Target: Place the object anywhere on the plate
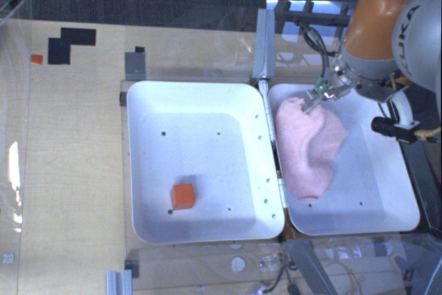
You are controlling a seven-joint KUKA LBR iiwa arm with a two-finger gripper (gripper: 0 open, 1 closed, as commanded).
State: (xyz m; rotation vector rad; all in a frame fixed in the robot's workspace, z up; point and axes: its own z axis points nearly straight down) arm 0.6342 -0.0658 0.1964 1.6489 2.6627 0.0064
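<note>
Jaws of the gripper (312, 101) are small and partly merged with the fabric beneath them, so whether they are parted, closed or pinching anything cannot be told. They sit at the far left of the right bin (387, 211), at the upper edge of a pink cloth (309, 147). This cloth is pale pink, soft and crumpled, lying in an elongated heap along the bin's left wall, from the fingertips toward the near side. An orange block (183, 196), a small cube with a slightly darker side face, rests on the floor of the left bin (197, 114) toward its near left part. It lies well apart from the gripper, across the divider between the bins, to the left and nearer. Arm (387, 17), grey with an orange band, enters from the far right.
</note>
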